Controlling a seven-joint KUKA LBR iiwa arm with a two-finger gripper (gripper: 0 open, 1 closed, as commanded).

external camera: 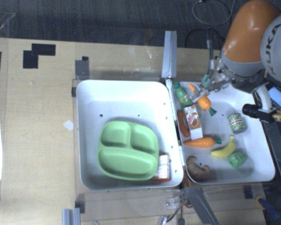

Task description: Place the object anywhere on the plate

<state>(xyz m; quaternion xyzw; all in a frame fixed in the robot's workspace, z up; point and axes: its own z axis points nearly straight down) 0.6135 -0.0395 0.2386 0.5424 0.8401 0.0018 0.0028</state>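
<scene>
The gripper (207, 92) pinches a small carrot (203, 102) over the right bin (260, 165); the plate (129, 150) lies well left, in the other bin (86, 125).

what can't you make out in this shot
- Gripper, camera view: small and tangled with the small orange carrot; whether it grips it is unclear.
- Packet: tucked under the green plate rim, label unreadable.
- Milk carton print: too small.
- Brown item in the right bin: identity unclear.
- Arm: cut off by the right edge.

A robotics lab: a wooden bench (33, 139) bearing 2 white bins (84, 125), toy food and black marker patches (39, 54).
</scene>
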